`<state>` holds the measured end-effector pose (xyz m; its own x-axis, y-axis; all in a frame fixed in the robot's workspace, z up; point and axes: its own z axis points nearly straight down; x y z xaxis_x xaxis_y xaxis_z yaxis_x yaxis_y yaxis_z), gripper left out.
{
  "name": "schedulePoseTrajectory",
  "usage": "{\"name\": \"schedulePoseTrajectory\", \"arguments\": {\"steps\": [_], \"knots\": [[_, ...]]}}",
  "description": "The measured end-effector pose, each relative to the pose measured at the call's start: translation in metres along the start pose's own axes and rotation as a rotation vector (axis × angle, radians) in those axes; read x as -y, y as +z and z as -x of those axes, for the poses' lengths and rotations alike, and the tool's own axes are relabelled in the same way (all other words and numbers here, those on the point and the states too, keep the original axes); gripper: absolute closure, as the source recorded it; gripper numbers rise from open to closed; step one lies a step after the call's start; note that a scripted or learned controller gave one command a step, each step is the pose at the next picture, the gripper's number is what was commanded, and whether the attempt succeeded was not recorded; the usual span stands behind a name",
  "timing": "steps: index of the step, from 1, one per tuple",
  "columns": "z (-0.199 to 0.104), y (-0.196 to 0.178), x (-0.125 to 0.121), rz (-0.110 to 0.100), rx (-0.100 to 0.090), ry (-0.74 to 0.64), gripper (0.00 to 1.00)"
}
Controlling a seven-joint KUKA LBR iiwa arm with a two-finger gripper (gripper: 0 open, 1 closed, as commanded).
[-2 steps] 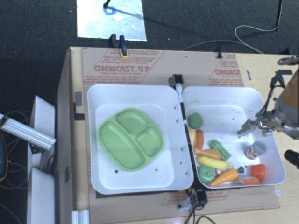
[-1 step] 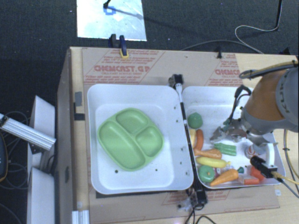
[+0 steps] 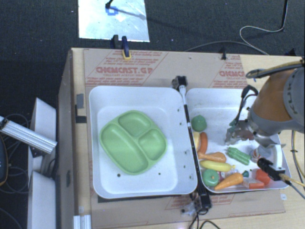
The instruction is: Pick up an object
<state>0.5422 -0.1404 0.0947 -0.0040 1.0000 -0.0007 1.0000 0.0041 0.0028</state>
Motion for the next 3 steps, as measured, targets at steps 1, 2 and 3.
{"name": "schedulePoseTrajectory", "arguments": {"steps": [1,2,3], "knots": [[0.001,-0.097,0.023,0.002,0.001,0.002,1.00],[0.001,-0.096,0.024,0.000,0.000,0.002,0.00],[-0.016,0.007,0.034,0.009,0.003,0.002,0.00]]}}
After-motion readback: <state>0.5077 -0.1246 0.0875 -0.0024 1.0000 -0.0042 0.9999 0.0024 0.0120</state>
